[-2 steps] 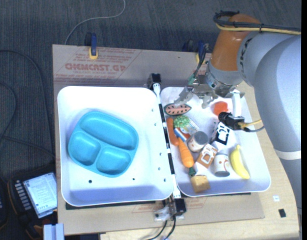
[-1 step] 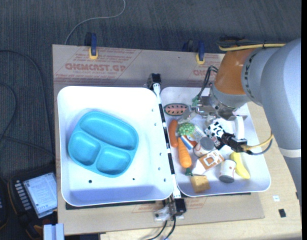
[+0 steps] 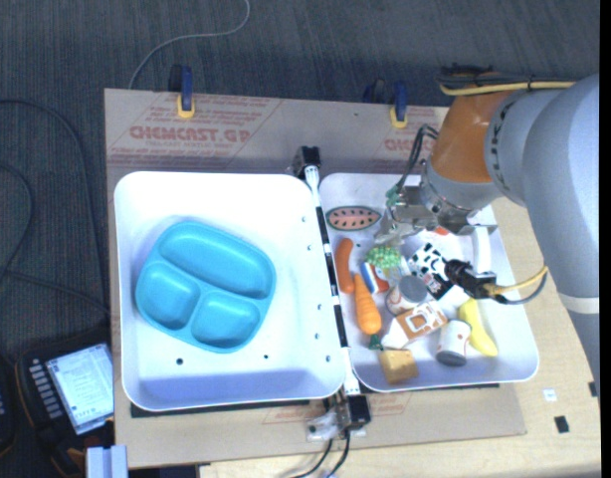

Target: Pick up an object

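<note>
Worktop of brown board over dark carpet, two white bins side by side. Left bin: blue divided tray. Right bin: watermelon slice, carrot, banana, broccoli, black-and-white cow figure, small boxes; gripper low over far end, just above broccoli, finger state impossible to tell.
</note>
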